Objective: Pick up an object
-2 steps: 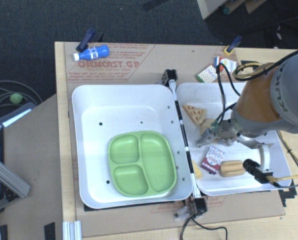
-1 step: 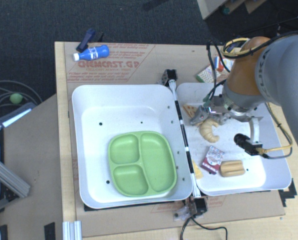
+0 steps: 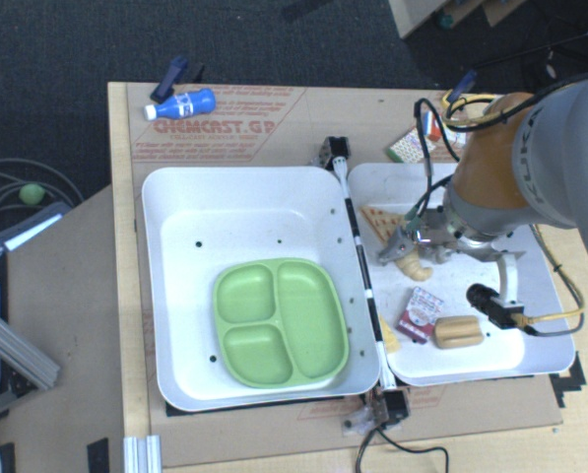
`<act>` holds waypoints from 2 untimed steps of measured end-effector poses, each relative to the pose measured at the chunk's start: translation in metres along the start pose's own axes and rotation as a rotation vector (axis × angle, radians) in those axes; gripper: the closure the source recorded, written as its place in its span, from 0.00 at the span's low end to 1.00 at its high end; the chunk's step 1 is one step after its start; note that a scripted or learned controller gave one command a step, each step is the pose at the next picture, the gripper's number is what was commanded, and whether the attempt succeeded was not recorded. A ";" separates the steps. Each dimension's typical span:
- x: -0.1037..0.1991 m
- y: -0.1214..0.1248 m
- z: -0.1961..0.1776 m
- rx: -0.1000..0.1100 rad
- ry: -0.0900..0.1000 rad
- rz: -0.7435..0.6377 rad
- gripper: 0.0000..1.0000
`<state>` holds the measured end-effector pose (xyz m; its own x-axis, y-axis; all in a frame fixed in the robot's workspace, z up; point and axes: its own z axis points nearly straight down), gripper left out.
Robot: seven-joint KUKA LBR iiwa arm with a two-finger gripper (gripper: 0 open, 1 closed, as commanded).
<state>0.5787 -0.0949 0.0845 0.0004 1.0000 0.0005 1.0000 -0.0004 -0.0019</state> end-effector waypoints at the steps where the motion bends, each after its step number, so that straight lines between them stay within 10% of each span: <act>1: 0.000 0.000 -0.010 -0.001 0.000 0.001 1.00; 2: 0.068 -0.014 -0.108 -0.003 0.000 -0.002 1.00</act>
